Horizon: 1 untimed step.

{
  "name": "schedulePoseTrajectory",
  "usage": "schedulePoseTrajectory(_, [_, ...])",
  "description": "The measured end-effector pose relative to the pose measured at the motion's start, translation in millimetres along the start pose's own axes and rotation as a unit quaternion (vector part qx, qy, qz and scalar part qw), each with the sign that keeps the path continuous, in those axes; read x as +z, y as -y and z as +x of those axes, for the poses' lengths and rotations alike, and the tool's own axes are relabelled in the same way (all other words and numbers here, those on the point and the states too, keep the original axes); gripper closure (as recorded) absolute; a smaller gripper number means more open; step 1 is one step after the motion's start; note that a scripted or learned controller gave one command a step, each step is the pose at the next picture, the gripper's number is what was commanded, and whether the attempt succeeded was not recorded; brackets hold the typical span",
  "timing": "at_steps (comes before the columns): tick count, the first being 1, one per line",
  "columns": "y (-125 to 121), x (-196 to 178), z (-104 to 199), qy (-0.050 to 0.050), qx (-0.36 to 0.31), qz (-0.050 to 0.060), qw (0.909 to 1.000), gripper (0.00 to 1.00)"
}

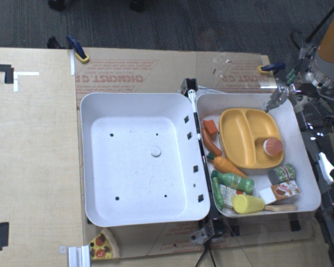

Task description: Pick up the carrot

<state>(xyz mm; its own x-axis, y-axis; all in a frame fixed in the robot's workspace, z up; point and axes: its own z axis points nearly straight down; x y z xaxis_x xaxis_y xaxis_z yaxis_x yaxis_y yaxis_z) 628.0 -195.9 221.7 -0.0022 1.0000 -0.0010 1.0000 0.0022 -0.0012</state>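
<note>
The carrot (229, 166) is orange and lies slanted in the right bin (304, 149), just below the yellow divided plate (246, 135) and above a green bottle (234, 181). My gripper (278, 98) hangs over the bin's far right corner, past the plate's upper right rim and well away from the carrot. Nothing shows in its grasp. The arm's orange band (329, 46) is at the view's right edge.
A round red-and-white toy (273, 146) rests on the plate. Left of the plate lie a red sausage (210, 143) and an orange block (210, 127). A yellow lemon (247, 203), small cans (283, 174) and packets crowd the near end. The left bin (94, 166) stands beside it.
</note>
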Motion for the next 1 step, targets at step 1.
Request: schedulePoseTrajectory(1, [-31.4,111.5,101.8,0.000,0.139,0.000,0.9903,0.00])
